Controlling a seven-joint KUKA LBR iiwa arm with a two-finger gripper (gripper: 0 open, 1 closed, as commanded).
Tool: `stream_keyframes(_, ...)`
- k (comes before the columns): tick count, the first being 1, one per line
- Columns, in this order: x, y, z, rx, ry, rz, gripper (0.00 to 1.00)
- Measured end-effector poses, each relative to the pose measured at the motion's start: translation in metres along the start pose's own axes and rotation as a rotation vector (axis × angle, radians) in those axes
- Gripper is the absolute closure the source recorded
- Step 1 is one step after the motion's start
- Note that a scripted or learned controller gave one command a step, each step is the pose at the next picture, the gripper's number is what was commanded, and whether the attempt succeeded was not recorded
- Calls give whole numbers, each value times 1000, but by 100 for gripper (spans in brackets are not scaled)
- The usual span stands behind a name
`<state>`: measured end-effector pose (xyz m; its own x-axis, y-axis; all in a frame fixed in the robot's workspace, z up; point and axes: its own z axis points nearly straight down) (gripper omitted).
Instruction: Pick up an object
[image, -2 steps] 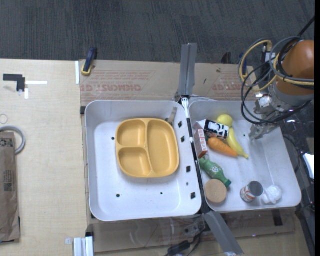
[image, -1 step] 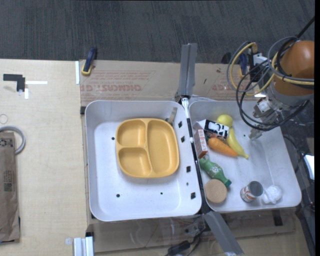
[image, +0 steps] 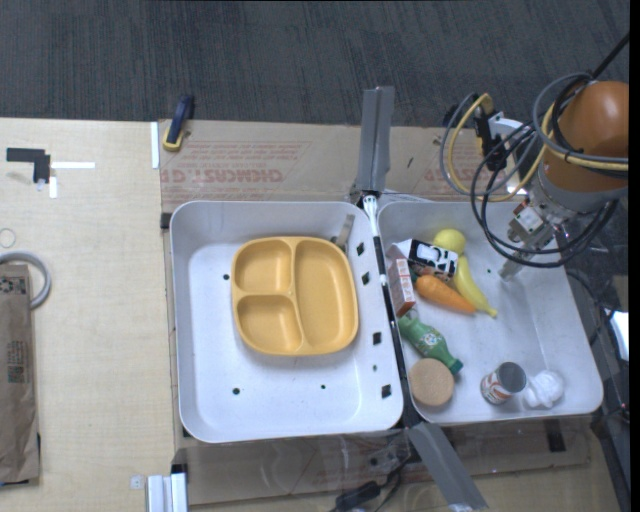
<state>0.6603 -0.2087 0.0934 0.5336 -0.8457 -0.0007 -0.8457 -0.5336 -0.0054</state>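
Note:
The right bin (image: 575, 330) holds several objects. A carrot (image: 445, 293) lies beside a banana (image: 472, 292), with a yellow lemon-like fruit (image: 450, 239) and a black-and-white pack (image: 435, 257) just behind them. Along the bin's left wall are a reddish-brown box (image: 401, 285) and a green bottle (image: 430, 340). Near the front sit a round cork-coloured disc (image: 432, 382), a small can (image: 503, 383) and a white crumpled object (image: 545, 390). My gripper (image: 512, 265) hangs over the bin's back right part, to the right of the banana and apart from every object.
The left bin (image: 200, 350) carries a yellow divided plate (image: 295, 297). A grey divider (image: 375, 140) rises behind the seam between the bins. Cables (image: 480, 150) loop around the wrist under the orange band (image: 595, 120). Bare bin floor lies between the gripper and the can.

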Motion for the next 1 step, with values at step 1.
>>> stream_keyframes(1, 3, 2, 0, -2, 2, -276, 100)
